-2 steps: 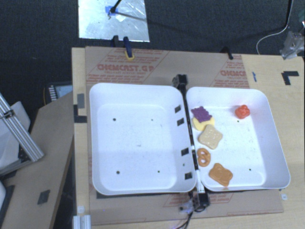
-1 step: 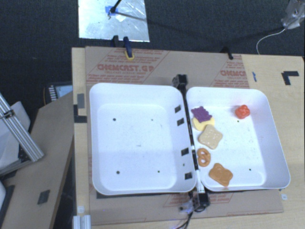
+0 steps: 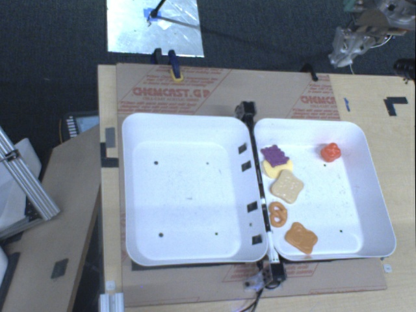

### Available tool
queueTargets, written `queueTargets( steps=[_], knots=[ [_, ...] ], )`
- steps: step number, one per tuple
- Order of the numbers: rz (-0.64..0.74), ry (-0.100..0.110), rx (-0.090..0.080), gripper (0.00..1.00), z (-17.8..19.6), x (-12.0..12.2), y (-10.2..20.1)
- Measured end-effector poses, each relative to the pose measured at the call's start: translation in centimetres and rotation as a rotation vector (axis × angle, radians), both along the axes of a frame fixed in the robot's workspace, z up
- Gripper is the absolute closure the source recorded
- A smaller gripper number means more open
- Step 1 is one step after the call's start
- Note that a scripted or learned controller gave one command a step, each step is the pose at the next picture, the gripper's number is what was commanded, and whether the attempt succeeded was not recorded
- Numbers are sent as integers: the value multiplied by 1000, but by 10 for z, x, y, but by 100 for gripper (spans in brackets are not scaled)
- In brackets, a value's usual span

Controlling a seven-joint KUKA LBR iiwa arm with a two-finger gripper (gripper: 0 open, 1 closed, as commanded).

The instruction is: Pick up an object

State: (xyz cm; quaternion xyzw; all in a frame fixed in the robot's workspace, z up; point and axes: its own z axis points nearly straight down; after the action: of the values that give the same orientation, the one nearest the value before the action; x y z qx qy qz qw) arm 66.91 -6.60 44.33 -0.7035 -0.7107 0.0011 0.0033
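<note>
Nearest us, at about five o'clock in the right-hand shallow white plastic bin point(image 3: 374, 174), we see a golden-brown toast-shaped toy slice point(image 3: 301, 238). Just up from it lies a small tan pretzel-shaped toy point(image 3: 277, 214), close against the divider. Next comes a pale cream cracker-like square point(image 3: 287, 187), and touching its upper corner a purple, knobbly grape-like toy on a yellow base point(image 3: 275, 156). At about one o'clock in the same bin, well apart from the others, sits a small red rounded toy point(image 3: 331, 152). The left-hand shallow white plastic bin point(image 3: 179, 125) lies beside it.

Farthest back, the grey two-finger gripper point(image 3: 342, 49) hangs high beyond the bin's far rim; we cannot tell how it is set. Every object lies toward six or seven o'clock from it. We judge the red toy nearest and least crowded, the likeliest pick.
</note>
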Motion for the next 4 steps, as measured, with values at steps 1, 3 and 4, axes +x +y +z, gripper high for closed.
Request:
queueTargets(
  steps=[1, 3, 4],
  knots=[
    [-1, -20, -2, 100, 99, -1, 42],
    [0, -1, -1, 100, 24, -4, 172],
    [2, 0, -1, 100, -52, -2, 260]
  ],
)
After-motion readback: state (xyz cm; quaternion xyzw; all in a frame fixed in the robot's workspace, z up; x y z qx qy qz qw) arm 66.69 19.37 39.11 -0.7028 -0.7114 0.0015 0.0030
